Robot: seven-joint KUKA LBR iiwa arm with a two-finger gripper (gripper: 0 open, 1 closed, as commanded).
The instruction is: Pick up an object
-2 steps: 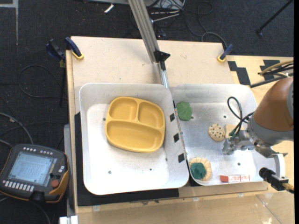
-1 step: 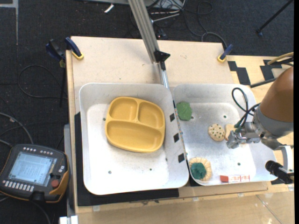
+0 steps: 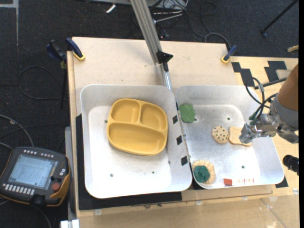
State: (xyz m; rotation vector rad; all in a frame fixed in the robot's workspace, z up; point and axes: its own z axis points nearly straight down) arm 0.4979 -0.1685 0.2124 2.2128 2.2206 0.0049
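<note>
**My hand low in the right bin, at the tan piece**

My hand (image 3: 248, 136) is down in the right bin (image 3: 266, 167), near its right side, with my grey arm and its orange band coming in from the right edge. The tip sits right at a flat tan piece (image 3: 234, 136), touching or just over its right end; from this slanted view I cannot tell how far my hand is open, nor whether it has any grip on that piece.

Just left of the tan piece, touching or nearly touching it, lies a round cookie with dark chips (image 3: 219, 134). Further left, close to the wall shared with the other bin, is a green lump (image 3: 186, 112). At the front left corner of the right bin sits a tan round thing with a dark green top (image 3: 202, 171). Near the front edge there is a small red block (image 3: 228, 181) and beside it some small red marks I cannot make out.

The left bin (image 3: 95, 175) holds a yellow divided plate (image 3: 137, 126), with two small sections at the back and one long one at the front. It rests flat, toward the bin's back right.

Both bins sit side by side on the tabletop (image 3: 118, 63).
</note>
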